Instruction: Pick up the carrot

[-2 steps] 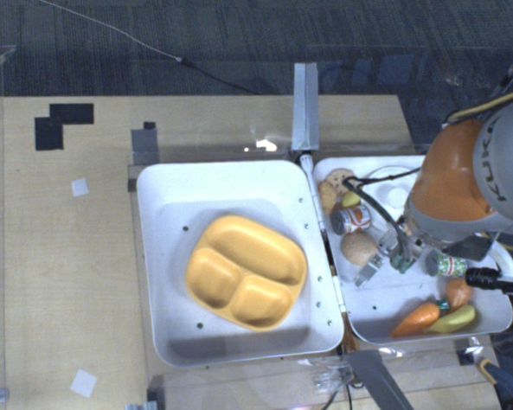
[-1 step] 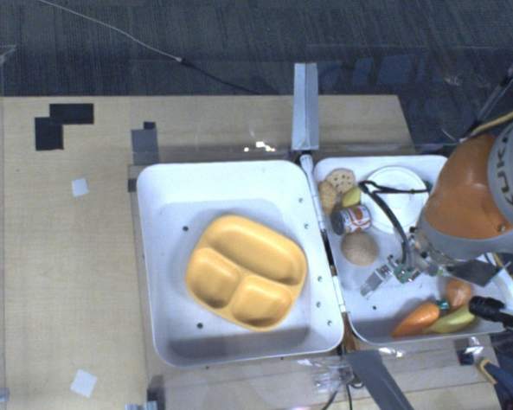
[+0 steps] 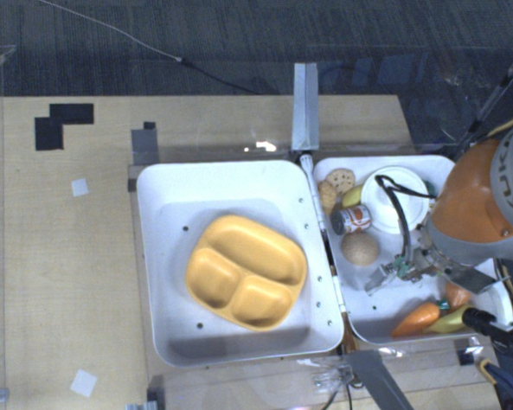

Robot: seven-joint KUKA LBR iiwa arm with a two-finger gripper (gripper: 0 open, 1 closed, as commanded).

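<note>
Pale wooden bench (image 3: 70, 280) under the camera, two white bins side by side on it, and all the action sits in the right bin (image 3: 360, 310). Over on the left bin (image 3: 168, 240) there's a yellow divided tray (image 3: 246, 270) lying on its own, well out of play. The arm (image 3: 477, 204) reaches in from the right, orange band showing, and the gripper (image 3: 397, 272) hangs low over the middle of the right bin, just beside a brownish round ball (image 3: 361, 249). Whether it's spread or closed, I can't tell from up here, and nothing shows in its grasp. The carrot (image 3: 417, 318) lies along the bin's near wall, orange and tapered, pressed up against a yellow-green piece (image 3: 450, 320) with an orange lump (image 3: 457, 296) just behind. That's the danger: crowded corner, wall tight alongside. Come down a touch off and it could nip the neighbour instead, or pinch the taper and squirt the carrot free. The small can (image 3: 355, 219) and cookies (image 3: 337, 186) sit further back, out of trouble
</note>
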